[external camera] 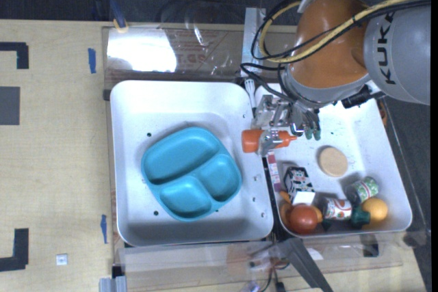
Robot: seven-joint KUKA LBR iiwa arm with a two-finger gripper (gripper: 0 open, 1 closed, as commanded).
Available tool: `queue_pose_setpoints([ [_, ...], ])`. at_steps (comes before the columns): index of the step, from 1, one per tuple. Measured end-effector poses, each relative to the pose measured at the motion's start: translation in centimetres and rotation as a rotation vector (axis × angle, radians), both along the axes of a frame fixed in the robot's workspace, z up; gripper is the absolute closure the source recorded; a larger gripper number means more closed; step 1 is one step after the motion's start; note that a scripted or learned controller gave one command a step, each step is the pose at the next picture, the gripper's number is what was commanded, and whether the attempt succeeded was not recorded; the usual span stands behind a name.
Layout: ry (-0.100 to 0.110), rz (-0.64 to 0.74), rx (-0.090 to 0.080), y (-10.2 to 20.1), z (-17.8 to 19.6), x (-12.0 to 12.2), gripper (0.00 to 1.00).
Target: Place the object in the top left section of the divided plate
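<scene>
1. A blue divided plate (191, 172) is being borne by the left white bin (130, 106), lying tilted near the bin's middle, with one long section and two smaller ones.
2. The grey arm (404, 44) with its orange band (328, 37) is being reached in from the right, above the upper part of the right white bin (390, 147).
3. The gripper (277, 137) is being held over the divider between the two bins, just right of the plate.
4. A small orange object (252, 140) is being clamped between the gripper's fingers, its orange end pointing toward the left bin.
5. The orange object is being kept apart from the plate, beside the plate's upper right edge.
6. A round tan disc (333, 161) is being left near the middle of the right bin.
7. A red ball (303, 218), a yellow ball (375, 209), a green can (365, 188) and small packets are being crowded along the right bin's lower edge.
</scene>
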State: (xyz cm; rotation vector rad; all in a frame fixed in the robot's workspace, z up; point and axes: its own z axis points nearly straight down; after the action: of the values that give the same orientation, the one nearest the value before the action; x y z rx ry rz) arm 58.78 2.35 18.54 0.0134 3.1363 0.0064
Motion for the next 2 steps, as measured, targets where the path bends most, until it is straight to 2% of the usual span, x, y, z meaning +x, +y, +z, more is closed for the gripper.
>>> queue_pose_setpoints([
  [1,0.007,0.200,-0.004,-7.6,0.9,-2.9,1.00],
  [2,-0.001,0.570,-0.003,-8.7,-0.3,-0.1,1.00],
])
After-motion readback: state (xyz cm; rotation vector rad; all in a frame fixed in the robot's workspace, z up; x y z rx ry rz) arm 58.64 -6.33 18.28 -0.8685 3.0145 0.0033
